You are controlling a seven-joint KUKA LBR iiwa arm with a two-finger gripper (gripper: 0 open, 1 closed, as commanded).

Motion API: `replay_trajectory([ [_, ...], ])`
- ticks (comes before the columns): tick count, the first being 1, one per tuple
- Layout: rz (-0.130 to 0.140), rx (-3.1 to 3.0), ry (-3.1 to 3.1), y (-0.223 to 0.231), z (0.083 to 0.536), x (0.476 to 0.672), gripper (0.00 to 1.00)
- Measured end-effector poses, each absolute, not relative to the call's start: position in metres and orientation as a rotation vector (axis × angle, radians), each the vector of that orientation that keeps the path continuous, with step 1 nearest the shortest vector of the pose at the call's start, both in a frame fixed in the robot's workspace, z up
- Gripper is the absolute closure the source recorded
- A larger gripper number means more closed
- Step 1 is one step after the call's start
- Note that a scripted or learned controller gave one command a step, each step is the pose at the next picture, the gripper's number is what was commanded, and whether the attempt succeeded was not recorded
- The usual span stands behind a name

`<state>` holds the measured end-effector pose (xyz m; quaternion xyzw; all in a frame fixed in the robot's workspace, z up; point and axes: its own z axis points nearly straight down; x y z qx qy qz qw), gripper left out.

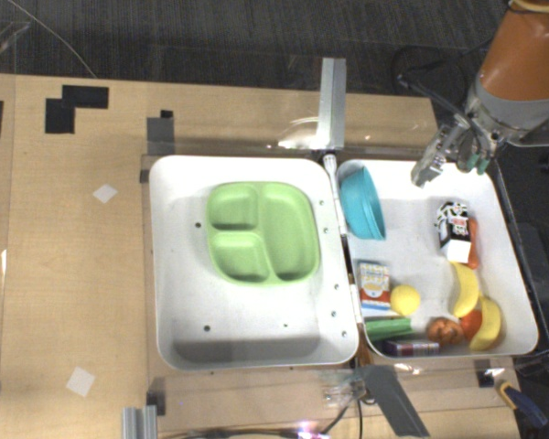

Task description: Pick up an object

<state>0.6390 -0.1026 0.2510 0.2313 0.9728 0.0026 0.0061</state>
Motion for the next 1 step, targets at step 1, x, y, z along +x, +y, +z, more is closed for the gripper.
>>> replay_trajectory([
  [1,0.005,1.249,2.877,-0.0498,0.2248,0.6056,1.00],
])
